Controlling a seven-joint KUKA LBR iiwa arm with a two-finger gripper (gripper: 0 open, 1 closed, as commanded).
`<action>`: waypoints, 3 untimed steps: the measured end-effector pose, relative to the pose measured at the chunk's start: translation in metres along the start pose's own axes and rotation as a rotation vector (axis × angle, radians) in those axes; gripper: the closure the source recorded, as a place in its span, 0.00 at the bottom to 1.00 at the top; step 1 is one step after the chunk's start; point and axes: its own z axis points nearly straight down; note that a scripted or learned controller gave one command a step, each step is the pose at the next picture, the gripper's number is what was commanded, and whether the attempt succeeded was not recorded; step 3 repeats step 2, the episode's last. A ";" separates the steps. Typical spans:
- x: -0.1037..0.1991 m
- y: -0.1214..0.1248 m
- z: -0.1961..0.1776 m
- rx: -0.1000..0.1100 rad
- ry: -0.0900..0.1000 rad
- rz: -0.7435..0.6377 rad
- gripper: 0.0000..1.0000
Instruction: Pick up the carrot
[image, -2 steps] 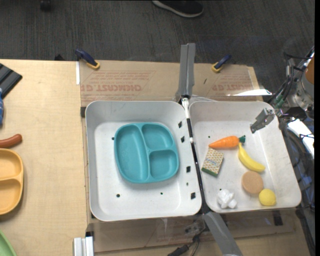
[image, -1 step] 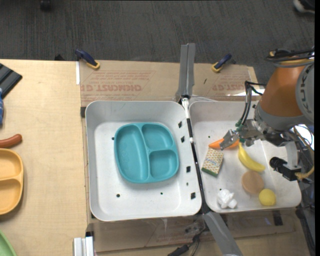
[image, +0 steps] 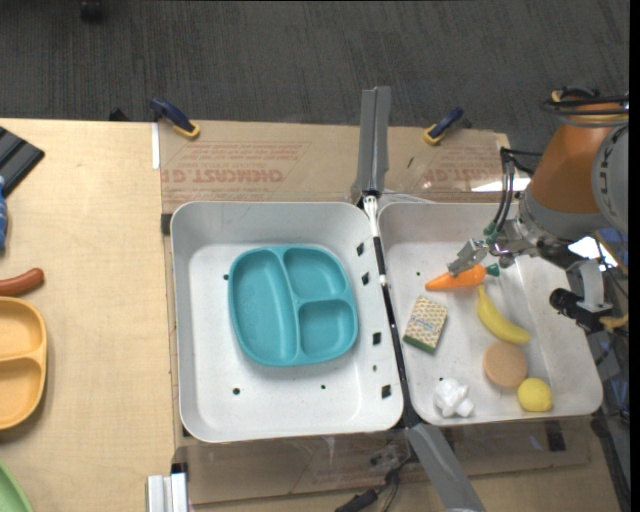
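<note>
The carrot (image: 455, 281) lies in the right bin (image: 570, 395), near its back, with its point toward the left. The fingers (image: 470, 262) are down at the thick end of the carrot, touching it, but I cannot tell if they are open or closed on it. A banana (image: 499, 318) lies just beside the carrot. Near them are a small box (image: 426, 325), a round brown thing (image: 505, 365), a lemon (image: 535, 394) and a white lump (image: 453, 398). The left bin (image: 200, 400) has 1 teal tray (image: 294, 305) in it.

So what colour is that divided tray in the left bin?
Teal, a blue-green; the tray shows plainly in the overhead camera view.
</note>
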 end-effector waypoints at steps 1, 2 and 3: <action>-0.001 0.002 -0.012 -0.007 -0.002 0.002 1.00; 0.067 -0.031 -0.096 0.024 0.008 -0.136 1.00; 0.067 -0.031 -0.096 0.024 0.008 -0.136 1.00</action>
